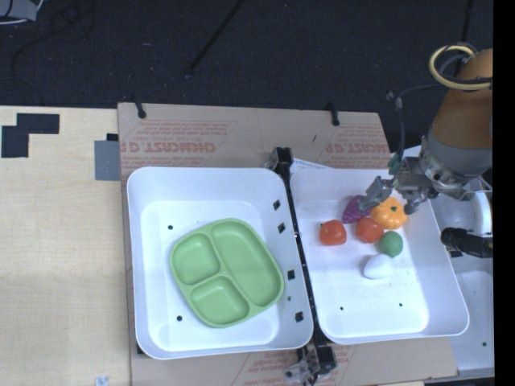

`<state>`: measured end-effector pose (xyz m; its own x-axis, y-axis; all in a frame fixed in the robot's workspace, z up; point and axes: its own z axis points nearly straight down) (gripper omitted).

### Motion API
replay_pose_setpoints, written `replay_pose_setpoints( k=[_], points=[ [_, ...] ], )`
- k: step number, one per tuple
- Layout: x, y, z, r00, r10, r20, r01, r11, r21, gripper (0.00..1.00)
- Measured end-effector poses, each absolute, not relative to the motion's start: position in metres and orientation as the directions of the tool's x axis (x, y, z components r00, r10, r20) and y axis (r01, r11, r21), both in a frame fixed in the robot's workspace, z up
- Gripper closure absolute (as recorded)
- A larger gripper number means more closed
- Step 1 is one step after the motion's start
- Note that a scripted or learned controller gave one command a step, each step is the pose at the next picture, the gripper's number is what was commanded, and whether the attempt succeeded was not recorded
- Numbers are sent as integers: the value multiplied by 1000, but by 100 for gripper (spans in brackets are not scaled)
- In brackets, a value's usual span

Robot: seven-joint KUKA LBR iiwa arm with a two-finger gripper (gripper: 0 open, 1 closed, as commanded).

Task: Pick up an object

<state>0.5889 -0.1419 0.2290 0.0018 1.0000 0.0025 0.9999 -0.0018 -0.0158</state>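
Camera view: tool (394, 197) spread wide over orange toy (389, 214), apparently not gripping; purple toy (353, 210) partly hidden.

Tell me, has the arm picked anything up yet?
Not yet, it seems. Done: the gripper has reached the right bin and sits over the toy pile. In hand: it hovers at the orange toy, beside the purple one; a hold isn't visible. Left: grasping and lifting. The green plate lies in the left bin.

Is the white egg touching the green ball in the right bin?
Touching, it seems. In the camera view the white egg sits right against the lower left of the green ball, with no bin floor visible between them.
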Motion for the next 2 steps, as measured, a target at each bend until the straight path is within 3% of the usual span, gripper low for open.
replay_pose_setpoints(
  k=[1, 2],
  points=[
    [591, -142, 237, 0, 1000, 1, 1000, 0, -3, 0],
    [588, -149, 190, 0, 1000, 1, 1000, 0, -7, 0]
  ],
)
